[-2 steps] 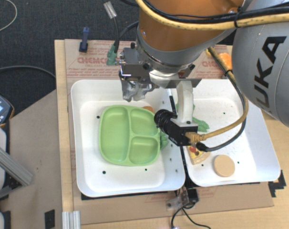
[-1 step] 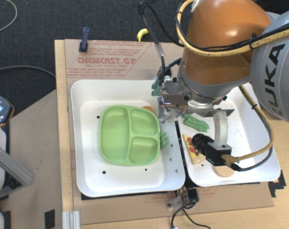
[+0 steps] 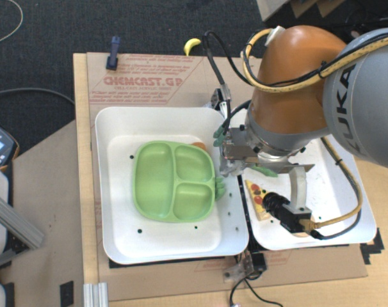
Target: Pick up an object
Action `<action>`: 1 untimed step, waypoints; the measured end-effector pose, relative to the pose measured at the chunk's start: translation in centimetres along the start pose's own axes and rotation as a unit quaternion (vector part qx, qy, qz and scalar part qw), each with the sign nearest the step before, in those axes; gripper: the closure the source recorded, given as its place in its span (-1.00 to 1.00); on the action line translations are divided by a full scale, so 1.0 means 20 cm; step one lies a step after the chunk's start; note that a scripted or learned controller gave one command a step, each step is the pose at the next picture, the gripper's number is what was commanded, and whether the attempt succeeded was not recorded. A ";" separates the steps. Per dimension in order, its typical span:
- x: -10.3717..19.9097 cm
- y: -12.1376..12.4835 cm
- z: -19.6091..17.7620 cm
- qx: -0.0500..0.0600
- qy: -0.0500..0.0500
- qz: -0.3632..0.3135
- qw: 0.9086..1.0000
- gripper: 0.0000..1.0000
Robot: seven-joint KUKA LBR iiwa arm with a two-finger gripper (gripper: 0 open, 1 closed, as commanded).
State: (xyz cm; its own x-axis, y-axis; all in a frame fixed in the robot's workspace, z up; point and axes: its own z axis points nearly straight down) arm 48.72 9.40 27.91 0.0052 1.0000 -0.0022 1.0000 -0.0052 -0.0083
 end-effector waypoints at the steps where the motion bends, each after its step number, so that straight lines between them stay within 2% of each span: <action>1: -0.31 -0.04 -0.58 -0.012 0.001 0.001 1.000 1.00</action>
